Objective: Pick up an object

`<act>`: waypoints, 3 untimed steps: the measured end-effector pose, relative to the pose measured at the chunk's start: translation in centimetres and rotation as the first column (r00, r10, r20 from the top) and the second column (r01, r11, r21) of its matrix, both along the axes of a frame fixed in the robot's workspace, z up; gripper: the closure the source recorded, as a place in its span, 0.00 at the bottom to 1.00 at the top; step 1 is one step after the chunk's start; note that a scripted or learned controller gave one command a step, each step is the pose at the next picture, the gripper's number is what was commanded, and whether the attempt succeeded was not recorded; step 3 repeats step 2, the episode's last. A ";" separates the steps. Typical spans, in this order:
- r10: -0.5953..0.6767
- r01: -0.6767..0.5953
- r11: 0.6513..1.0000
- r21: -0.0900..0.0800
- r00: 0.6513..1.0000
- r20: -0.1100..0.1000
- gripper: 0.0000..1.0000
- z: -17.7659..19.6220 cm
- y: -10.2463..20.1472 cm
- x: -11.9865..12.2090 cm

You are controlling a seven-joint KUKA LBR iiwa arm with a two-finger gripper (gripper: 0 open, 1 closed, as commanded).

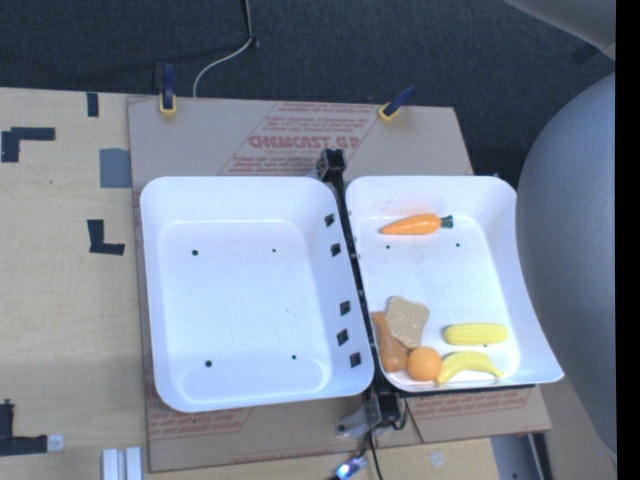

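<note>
We've got toy food in the right bin [505,230], and any piece could be the pick. A carrot [411,225] lies alone near the bin's far edge, green tip pointing right. Down at the near edge a cluster sits together: a tan slice of bread [407,319] leaning on a brown sausage-like piece [388,344], an orange [424,364] touching both, a banana [468,368] just beside the orange along the near wall, and a corn cob [475,334] just above the banana. The left bin [160,268] sits flush against the right one on a cardboard sheet [290,140] clamped at the bench's [60,298] far side. The grey arm [585,268] bulks along the right; the end effector's state we cannot tell.
</note>
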State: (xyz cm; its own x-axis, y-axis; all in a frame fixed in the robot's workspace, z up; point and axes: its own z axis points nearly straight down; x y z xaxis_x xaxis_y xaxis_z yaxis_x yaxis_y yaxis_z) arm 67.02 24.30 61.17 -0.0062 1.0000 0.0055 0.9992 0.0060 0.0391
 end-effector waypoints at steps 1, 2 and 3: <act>0.000 0.000 1.000 0.005 1.000 0.018 1.00 1.0 0.1 0.1; -0.001 0.000 1.000 0.011 0.999 0.038 1.00 1.9 0.3 0.3; -0.001 0.000 1.000 0.011 0.999 0.038 1.00 1.9 0.3 0.3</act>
